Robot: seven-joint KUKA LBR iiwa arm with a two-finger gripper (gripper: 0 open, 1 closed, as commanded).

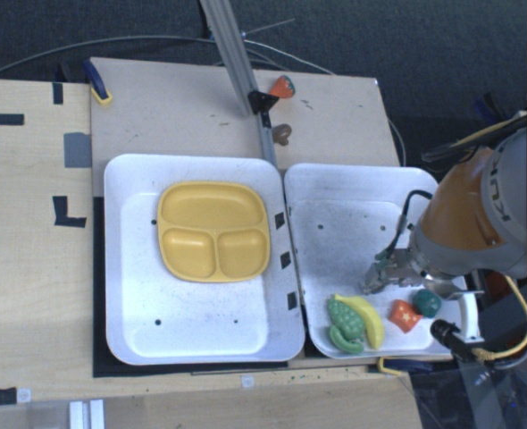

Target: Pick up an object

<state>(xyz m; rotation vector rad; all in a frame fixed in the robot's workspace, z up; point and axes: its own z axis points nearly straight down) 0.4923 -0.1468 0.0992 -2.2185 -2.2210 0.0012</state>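
Candidates for the pick lie in the right bin, bunched at its 5 o'clock corner: yellow banana touching a green bumpy piece, a red piece just beside, and a teal ball near the bin's 4 o'clock rim. All rest on the bin floor; nothing is lifted.

Tool hangs low just at 12 o'clock of the banana; whether it is released or clenched cannot be told at this size. No object sits in it. Judgement: pick not yet done; descent, closure and lift remain.

Room: the cluster crowds the 5 o'clock wall, so approach is tight there. The bin floor toward 11 o'clock is bare. The left bin holds a yellow divided plate, well apart.
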